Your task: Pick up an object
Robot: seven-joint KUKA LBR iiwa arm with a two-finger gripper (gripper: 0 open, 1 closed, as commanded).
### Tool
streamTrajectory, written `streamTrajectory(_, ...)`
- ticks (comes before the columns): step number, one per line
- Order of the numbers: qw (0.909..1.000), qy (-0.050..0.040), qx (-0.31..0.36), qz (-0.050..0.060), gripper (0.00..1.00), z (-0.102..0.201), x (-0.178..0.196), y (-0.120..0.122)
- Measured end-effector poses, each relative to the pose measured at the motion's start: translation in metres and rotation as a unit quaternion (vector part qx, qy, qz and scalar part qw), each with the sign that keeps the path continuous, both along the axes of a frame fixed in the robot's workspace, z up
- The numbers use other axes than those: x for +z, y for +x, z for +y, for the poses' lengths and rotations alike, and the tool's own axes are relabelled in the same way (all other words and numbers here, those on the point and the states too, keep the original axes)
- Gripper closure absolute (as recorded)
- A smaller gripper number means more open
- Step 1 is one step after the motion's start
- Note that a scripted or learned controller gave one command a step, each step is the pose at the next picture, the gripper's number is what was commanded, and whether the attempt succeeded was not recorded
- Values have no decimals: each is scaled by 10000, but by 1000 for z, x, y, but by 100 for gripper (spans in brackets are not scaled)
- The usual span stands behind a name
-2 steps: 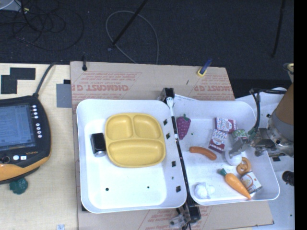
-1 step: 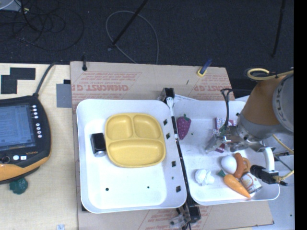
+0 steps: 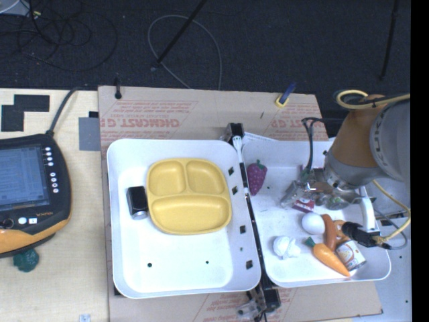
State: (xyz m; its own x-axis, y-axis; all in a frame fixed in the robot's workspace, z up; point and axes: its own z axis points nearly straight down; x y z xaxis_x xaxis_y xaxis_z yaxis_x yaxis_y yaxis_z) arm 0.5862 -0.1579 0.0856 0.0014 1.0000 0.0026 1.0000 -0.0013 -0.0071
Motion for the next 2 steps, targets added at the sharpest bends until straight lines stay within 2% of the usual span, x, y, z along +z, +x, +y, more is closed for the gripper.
streamTrajectory(1,10000,23,-4,25,100,0,6,0)
streamTrajectory(2,10000,-7,5,4,100,90,98,4)
